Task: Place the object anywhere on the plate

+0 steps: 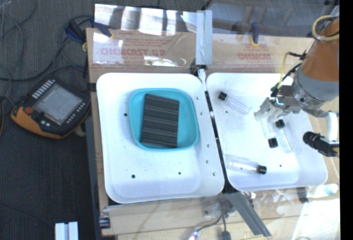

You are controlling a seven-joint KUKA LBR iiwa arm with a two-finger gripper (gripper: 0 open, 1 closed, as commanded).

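Your left bin (116,178) carries a blue plate (190,123), with a dark ribbed block (160,120) flat at its centre. The right bin (248,175) holds clear black-capped vials: one (231,101) near the top left, one (245,165) lying low, another (272,138) just under the gripper (274,113). The arm (320,68) comes in from your right and the gripper sits low over the right bin. Its fingers blur into the white floor; you likely can't tell their spread, or whether they hold anything.
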